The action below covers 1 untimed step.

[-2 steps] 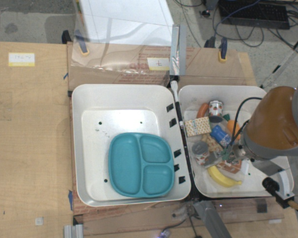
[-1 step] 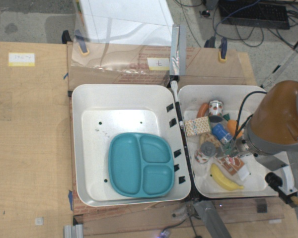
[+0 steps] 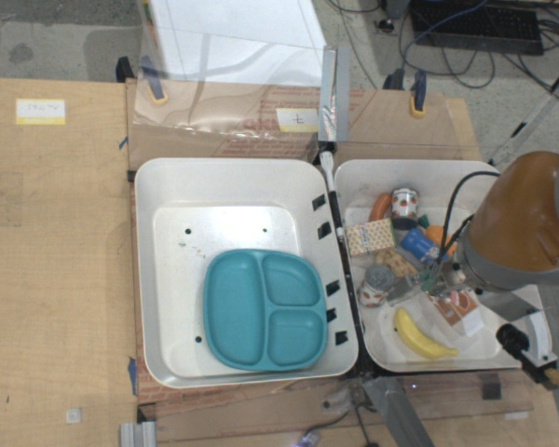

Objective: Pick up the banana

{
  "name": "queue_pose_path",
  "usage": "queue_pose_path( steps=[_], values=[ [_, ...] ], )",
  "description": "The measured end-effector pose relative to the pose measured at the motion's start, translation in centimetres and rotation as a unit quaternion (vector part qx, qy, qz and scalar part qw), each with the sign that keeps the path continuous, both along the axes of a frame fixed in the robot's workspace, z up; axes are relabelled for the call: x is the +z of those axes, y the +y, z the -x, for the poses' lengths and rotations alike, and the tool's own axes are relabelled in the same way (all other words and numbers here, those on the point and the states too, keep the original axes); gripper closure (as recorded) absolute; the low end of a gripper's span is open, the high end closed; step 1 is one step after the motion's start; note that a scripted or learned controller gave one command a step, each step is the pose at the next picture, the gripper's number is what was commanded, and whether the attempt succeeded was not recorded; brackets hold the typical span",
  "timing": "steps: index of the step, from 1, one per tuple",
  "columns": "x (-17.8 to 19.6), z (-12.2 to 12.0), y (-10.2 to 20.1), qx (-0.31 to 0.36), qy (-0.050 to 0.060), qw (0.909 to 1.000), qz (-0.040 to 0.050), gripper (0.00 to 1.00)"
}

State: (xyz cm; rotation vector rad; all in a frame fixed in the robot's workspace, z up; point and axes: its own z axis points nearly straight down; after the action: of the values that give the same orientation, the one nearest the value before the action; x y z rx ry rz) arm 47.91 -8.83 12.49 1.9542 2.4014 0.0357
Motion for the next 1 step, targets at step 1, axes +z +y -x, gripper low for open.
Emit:
queue_pose_path(
  steps=[1],
  values=[
    [-3.39, 1.32, 1.90, 0.057, 0.026, 0.9981, -0.0045, 0.00]
  ],
)
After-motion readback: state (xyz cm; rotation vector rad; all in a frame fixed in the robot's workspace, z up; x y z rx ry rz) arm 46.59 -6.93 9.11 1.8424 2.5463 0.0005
